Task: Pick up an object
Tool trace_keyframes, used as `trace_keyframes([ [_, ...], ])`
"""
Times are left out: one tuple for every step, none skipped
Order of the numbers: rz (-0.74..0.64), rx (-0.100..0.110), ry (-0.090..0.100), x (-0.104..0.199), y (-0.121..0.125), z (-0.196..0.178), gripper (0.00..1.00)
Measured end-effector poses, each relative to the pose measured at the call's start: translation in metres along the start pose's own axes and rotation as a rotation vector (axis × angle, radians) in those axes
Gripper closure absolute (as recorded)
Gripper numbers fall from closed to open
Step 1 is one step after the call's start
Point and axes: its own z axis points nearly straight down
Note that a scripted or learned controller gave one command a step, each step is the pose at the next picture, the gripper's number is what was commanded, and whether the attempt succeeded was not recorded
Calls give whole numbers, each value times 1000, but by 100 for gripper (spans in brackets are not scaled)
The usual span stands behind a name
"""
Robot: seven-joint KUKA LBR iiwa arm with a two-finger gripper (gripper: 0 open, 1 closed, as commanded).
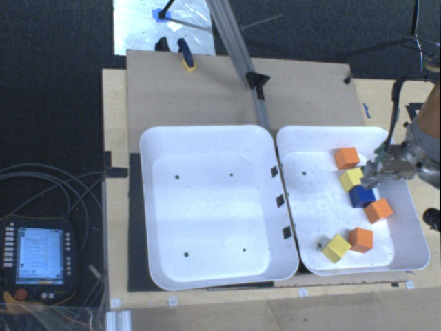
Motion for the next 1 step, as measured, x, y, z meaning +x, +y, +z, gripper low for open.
trace_keyframes([
  [-1,3,1,0,2,-33,100],
])
